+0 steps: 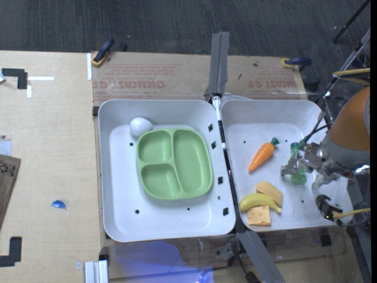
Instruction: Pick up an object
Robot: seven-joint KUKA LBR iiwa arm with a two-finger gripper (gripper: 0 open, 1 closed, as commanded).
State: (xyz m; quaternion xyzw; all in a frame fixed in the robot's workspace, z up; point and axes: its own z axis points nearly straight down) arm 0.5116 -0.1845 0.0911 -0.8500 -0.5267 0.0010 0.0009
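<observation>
Gripper (pixel 296 165) hung low in the right bin (pixel 259 114) over a small green thing (pixel 297 175), maybe reaching to grab it, but I could not tell its state.

Two white bins (pixel 118 217) side by side — cardboard sheet (pixel 194 78) behind, blue clamps (pixel 103 50) at its corners.

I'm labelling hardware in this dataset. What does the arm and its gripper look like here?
The arm shows a broad orange band, rounded in shape, above a grey wrist. The gripper is bare grey metal with angular brackets. Thin dark cables run beside it, and a yellowish cable trails near the bin's lower right.
</observation>
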